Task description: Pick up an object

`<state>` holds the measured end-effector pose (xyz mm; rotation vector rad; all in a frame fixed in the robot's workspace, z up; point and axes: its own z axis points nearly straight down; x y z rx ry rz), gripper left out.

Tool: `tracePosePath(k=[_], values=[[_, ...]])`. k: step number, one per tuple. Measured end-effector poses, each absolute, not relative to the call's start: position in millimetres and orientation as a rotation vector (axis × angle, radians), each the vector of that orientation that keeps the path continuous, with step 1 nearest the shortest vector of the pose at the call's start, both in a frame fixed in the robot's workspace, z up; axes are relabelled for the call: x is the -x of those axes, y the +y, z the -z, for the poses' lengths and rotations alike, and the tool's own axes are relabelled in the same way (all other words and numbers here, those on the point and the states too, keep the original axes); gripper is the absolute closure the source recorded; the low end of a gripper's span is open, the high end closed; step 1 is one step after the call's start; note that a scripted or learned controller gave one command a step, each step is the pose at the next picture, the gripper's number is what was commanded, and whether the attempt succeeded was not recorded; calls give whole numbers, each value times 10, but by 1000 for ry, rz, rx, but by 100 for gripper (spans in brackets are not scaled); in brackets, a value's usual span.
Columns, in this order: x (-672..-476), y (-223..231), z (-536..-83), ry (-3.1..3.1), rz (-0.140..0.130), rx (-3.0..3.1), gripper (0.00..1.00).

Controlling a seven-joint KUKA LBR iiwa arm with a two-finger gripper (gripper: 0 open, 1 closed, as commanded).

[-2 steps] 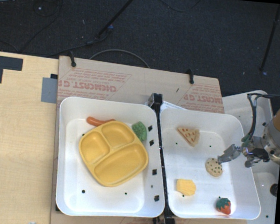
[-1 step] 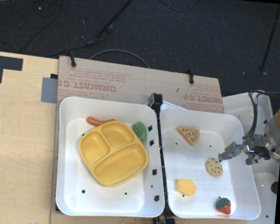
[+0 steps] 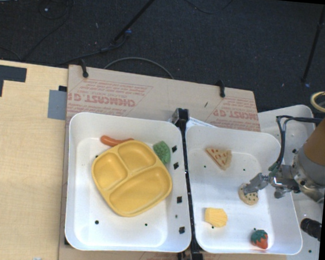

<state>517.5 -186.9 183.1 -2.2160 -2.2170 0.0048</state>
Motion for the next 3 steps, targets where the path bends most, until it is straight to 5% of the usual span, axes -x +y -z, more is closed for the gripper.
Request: tracePosePath(k=[2, 3], values=[[-5207, -1783, -859, -2219, -2, 2221, 0], [-5211, -1792, -983, -2216, -1, 2224, 100]])
